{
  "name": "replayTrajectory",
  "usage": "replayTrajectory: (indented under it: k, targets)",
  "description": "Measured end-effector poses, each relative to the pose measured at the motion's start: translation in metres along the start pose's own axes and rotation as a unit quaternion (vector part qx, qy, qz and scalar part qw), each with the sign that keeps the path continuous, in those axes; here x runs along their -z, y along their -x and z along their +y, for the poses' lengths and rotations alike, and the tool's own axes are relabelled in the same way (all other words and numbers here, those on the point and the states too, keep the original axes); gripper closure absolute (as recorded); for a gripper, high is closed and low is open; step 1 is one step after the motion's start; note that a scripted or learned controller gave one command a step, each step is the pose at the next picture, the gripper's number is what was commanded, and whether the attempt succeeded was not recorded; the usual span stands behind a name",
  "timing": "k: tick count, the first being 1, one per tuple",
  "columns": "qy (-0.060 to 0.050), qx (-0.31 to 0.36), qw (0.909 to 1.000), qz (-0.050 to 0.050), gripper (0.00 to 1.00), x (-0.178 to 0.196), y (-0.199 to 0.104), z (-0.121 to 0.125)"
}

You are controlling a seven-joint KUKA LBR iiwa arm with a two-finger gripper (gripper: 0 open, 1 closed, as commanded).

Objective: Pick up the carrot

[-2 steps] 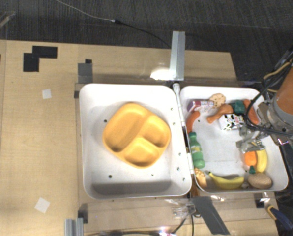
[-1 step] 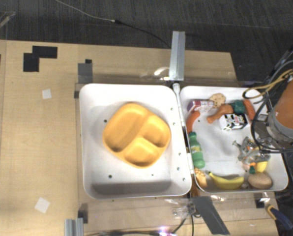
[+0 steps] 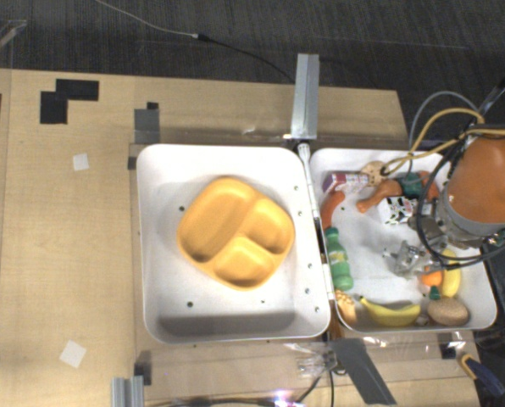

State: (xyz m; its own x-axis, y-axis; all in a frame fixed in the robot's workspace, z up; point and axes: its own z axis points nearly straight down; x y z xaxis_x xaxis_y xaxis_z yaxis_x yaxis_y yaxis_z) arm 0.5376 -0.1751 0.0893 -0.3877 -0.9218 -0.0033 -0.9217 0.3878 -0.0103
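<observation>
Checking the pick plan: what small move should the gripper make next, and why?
Probably shift toward the far wall of the right bin. The gripper sits about mid-bin, while the carrot lies apart from it near that wall, so it likely needs to get above the carrot first.

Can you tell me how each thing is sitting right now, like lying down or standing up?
yellow divided plate: lying flat in the left bin, tilted askew.
banana: lying on its side at the near edge of the right bin.
green bottle: lying down along the right bin's left wall.
potato: resting in the near right corner.
gripper: low inside the right bin, too blurry to judge.
</observation>
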Motion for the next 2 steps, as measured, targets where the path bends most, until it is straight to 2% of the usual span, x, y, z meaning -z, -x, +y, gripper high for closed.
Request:
replayTrajectory:
  k: [1, 2]
  targets:
    - [0.002, 0.007, 1.0000, 0.001, 1.00, 0.0388, -0.0489, 0.0326]
    - [0.003, 0.105, 0.9944, 0.000, 1.00, 0.0305, -0.0462, 0.0336]
